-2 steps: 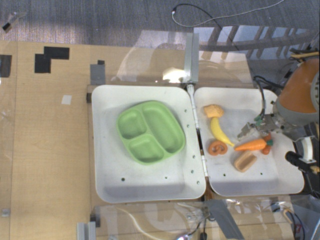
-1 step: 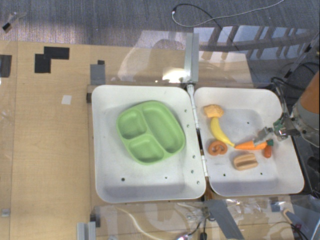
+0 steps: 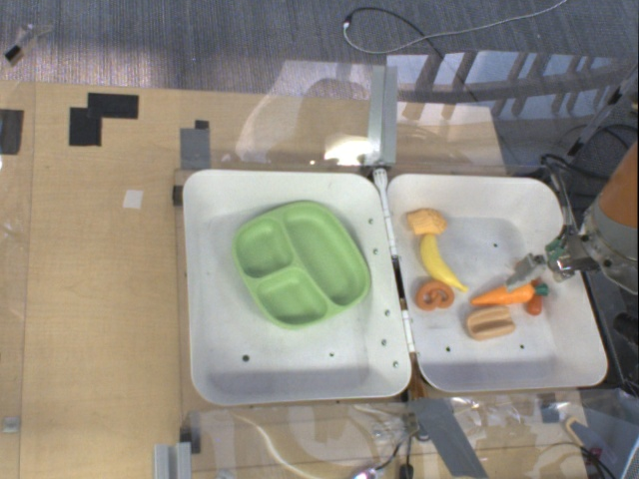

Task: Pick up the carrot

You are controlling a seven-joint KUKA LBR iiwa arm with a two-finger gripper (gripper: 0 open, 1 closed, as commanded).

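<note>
Hot dog bun (image 3: 489,322) lower right, carrot (image 3: 504,294) just above it, lying flat in right bin (image 3: 579,362). Gripper (image 3: 536,263) just up-right of the carrot's green end, jaw state can't tell. Banana (image 3: 440,260) further left. Pickup not done, judging by this.

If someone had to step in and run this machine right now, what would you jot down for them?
Hand: low in the right bin, at the carrot's leafy end; whether it has closed cannot be seen.
Carrot: lying flat on the bin floor, just above the bread roll and right of the banana and the donut.
Left bin: holds a green divided plate.
Done: the hand is at the carrot.
Left: grip the carrot and lift it off the floor.
</note>
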